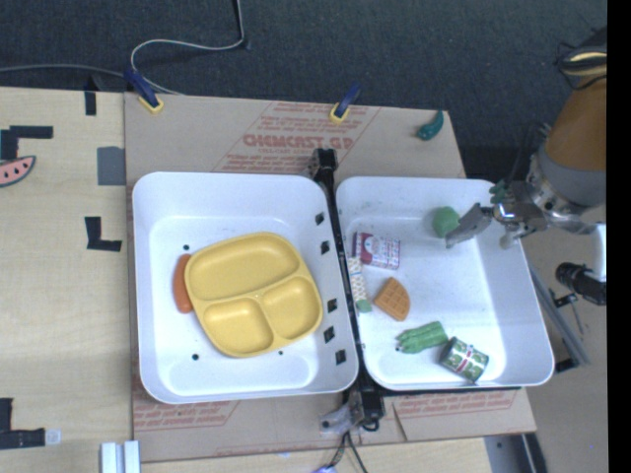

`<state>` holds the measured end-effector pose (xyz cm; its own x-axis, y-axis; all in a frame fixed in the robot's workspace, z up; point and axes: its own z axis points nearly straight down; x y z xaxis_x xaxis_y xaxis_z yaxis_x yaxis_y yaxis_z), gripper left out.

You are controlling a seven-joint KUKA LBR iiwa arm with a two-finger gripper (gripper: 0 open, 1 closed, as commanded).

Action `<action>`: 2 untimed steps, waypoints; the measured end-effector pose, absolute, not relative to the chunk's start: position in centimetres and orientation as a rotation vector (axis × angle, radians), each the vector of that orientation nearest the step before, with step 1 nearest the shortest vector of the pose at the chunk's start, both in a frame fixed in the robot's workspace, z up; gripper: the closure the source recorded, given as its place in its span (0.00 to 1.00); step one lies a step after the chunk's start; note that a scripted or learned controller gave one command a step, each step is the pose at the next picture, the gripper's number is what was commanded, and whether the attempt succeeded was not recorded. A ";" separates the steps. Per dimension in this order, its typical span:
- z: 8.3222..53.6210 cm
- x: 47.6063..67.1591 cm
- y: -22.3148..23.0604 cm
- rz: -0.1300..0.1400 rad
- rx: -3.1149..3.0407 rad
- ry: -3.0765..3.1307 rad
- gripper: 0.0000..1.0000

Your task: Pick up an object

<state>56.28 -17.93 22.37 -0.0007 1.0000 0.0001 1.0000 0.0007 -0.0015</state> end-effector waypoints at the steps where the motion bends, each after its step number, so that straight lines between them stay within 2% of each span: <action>1: 9.5 63.5 -17.1 0.003 -2.221 -2.223 0.00; 2: 10.3 63.4 -17.1 0.005 -2.220 -2.223 1.00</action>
<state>63.44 -17.06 10.35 -0.0014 1.0000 -0.0021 1.0000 0.0014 -0.0026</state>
